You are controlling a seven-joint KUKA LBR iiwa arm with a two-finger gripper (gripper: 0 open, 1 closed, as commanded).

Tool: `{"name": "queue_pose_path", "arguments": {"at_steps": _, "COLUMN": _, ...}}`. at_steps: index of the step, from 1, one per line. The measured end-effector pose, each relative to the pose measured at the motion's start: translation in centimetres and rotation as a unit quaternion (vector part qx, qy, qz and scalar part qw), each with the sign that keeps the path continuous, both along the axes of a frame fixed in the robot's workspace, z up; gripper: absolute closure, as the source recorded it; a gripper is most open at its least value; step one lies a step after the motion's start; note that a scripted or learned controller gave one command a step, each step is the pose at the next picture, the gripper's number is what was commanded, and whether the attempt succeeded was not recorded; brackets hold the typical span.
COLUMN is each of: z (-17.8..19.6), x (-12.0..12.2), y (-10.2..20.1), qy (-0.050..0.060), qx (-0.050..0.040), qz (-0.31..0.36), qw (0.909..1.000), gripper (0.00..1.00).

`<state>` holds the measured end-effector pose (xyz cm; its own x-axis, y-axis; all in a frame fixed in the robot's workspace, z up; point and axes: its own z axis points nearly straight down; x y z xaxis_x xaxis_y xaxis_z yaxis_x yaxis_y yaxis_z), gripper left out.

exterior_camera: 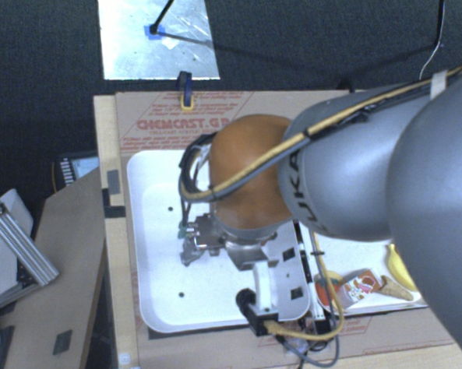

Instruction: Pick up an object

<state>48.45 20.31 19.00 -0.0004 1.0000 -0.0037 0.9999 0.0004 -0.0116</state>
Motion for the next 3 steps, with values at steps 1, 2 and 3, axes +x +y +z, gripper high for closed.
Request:
{"name": "queue_pose_path", "arguments": {"at_steps": 1, "z": -11.0, "x": 5.6, "y": 3.2, "qy": -0.006, "qx": 0.0021, "qz": 0.001, "qw": 1.0000, "gripper": 0.00}}
{"name": "queue_pose_path", "arguments": {"at_steps": 2, "z": -10.6, "x": 1.1, "y": 3.1, "qy": -0.004, "qx": 0.0019, "qz": 0.000, "qw": 1.0000, "gripper": 0.00}}
{"name": "queue_pose_path", "arguments": {"at_steps": 3, "z": -9.5, "x": 1.4, "y": 3.2, "qy": -0.006, "qx": 0.0033, "qz": -0.001, "qw": 1.0000, "gripper": 1.00}}
